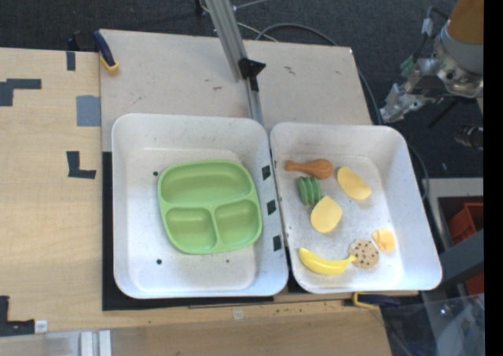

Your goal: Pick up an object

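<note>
The right bin (397, 150) holds several toy foods: a brown drumstick (310, 166), a green vegetable piece (309, 189), two yellow pieces (354, 183) (326, 214), a banana (324, 262), a speckled cookie (364, 253) and a small orange piece (384, 239). My gripper (395, 103) hangs off the bin's upper right corner, above the dark floor, well apart from all the objects. Nothing shows between its fingers.
The left bin (126, 189) carries a green divided plate (210, 206). A slanted metal post (228, 28) rises behind the bins. A blue and yellow clamp (105, 51) sits at the bench's back left. Wooden table surface lies to the left.
</note>
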Controlling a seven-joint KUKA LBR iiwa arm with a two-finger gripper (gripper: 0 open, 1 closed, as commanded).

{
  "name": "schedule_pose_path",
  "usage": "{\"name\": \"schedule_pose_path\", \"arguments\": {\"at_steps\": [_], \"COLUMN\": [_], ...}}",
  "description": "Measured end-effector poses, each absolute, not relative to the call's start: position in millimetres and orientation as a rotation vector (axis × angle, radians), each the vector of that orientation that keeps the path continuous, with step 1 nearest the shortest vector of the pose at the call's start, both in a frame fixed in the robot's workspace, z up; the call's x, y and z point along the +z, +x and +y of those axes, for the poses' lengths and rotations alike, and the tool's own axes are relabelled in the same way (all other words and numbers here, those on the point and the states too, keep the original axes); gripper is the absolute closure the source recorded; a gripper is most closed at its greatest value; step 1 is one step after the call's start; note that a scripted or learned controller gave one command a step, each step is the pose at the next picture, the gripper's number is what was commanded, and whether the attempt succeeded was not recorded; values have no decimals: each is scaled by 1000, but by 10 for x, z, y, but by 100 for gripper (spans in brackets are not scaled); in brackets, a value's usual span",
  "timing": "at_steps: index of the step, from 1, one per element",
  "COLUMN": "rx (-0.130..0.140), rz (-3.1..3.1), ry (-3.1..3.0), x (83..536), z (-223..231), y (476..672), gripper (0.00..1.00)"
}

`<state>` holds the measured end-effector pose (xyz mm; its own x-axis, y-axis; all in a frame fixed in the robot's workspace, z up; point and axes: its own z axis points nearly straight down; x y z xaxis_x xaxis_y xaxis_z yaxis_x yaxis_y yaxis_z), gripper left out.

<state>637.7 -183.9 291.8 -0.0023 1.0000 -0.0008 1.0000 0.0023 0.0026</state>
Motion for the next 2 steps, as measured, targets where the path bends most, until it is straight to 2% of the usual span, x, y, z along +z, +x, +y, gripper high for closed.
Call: {"name": "schedule_pose_path", "arguments": {"at_steps": [2], "rx": [-3], "rz": [2229], "ry": [2219], "x": [2672], "z": [-946], "y": [6057], "gripper": [100]}}
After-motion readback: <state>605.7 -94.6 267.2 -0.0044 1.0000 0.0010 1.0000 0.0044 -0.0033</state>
